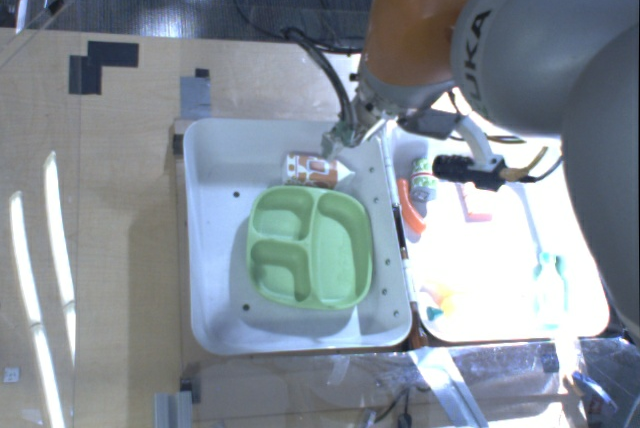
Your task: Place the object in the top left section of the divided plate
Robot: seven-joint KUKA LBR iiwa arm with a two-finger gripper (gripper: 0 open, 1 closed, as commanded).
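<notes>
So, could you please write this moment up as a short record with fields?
plate: green divided plate in the left bin, its sections bare
object: small brown carton lying just beyond the plate's far rim
pincer: pincer above the carton's right end; grip unclear
right bin: right bin with an orange item, a pink piece, and small bits
task state: not yet done

A big grey robot arm [560,46] with an orange band [420,11]

It is round and smooth, with dark letters on its grey side and thin black cables [320,66] hanging near it.
</notes>
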